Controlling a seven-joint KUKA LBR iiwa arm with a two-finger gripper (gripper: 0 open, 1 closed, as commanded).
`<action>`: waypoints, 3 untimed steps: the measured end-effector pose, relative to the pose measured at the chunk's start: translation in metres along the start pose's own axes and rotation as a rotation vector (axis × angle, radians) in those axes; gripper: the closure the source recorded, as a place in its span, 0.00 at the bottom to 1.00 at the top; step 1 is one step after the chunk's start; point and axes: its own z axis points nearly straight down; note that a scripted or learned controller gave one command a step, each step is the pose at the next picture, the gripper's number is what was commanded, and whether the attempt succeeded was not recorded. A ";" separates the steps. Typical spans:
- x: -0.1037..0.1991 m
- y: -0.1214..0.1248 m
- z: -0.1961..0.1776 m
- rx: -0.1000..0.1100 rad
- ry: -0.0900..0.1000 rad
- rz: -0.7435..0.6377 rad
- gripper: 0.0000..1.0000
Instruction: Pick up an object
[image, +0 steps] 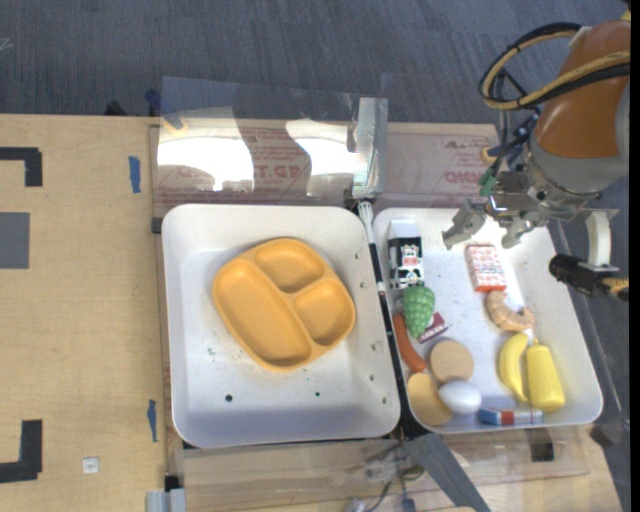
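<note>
Well to the left of the gripper (490, 225) sits the left bin (190, 400), which holds a yellow three-compartment plate (285, 302) lying near its middle. The right bin (575, 360), under the gripper, is crowded. Below and left of the fingers a small black-and-white carton (406, 262) lies by the bin's left wall, with a green leafy toy (419, 305) just below it, an orange carrot (405, 343) along the wall, and two tan round discs (450, 360) further down. A white egg (461, 396) rests on the lower disc. Just below the gripper lies a red-and-white packet (486, 267); its print is too small to read. Below that come a shrimp-like piece (511, 317), a banana (512, 366), a yellow bottle (544, 375) beside it, and a marker (510, 416) at the bin's near edge.

The arm enters from the upper right, wrist pointing down. The two fingers are spread apart with nothing between them, poised just above the packet.
</note>
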 end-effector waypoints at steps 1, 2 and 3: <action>-0.040 -0.043 0.150 -0.006 -0.002 0.011 0.00; -0.047 -0.123 0.158 -0.007 -0.002 -0.007 0.00; -0.046 -0.121 0.148 -0.011 -0.002 -0.006 1.00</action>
